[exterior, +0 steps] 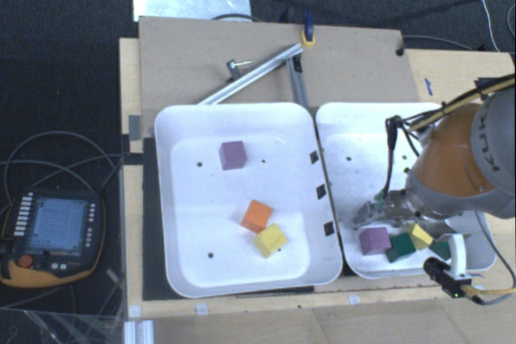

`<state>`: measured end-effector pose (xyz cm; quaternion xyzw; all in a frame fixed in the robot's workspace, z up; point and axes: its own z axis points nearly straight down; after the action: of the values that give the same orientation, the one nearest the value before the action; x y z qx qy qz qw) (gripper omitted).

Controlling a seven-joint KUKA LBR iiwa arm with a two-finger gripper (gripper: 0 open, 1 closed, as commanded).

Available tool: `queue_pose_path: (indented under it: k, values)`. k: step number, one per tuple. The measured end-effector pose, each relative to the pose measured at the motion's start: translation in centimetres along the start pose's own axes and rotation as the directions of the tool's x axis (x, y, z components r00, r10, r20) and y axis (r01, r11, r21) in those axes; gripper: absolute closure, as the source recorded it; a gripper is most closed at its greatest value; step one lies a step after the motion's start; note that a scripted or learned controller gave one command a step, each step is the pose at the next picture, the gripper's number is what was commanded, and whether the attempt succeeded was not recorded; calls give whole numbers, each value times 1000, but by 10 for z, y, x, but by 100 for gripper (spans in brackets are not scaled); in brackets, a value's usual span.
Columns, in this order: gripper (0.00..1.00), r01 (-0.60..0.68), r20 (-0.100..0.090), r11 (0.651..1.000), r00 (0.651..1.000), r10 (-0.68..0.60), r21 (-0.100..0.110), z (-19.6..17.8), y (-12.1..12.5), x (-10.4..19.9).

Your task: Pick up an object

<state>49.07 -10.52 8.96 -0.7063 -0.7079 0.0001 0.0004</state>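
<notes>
In the right bin [355,149] my gripper [374,213] hangs low near the front, just above a purple block [374,240]. A dark green block [399,248] and a small yellow block [421,236] lie right beside the purple one, partly under the arm's orange wrist [451,161]. Nothing is seen held in the gripper. The left bin [185,173] holds a purple cube [232,155], an orange cube [256,215] and a yellow cube [271,239].
The ridge between the two bins [320,189] runs just left of the gripper. A metal rod [258,72] lies on the board behind the bins. A teach pendant [50,234] sits on the floor at far left.
</notes>
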Motion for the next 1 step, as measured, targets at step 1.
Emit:
queue_pose_path:
  k: [1]
  values:
    - [100,2,0,1000,1000,-2,-3,-11,1,0]
